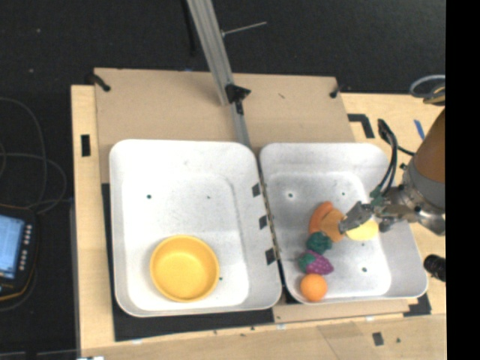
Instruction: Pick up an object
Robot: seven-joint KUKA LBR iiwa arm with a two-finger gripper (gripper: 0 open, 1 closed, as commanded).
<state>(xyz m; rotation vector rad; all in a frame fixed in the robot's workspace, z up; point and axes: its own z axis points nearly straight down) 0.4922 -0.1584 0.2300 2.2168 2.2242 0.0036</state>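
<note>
White right bin (375,163) holds your targets | gripper (358,220) low among them — grip state: cannot tell | yellow toy (365,231) just beside it, likely light, smooth, slippery — take it across the middle

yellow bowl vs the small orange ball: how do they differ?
The yellow bowl is far larger than the orange ball. The bowl is an open hollow dish; the ball is a solid round shape. The bowl sits alone in the left bin; the ball lies in the right bin beside other toys. Both rest near their bins' front edges.
</note>
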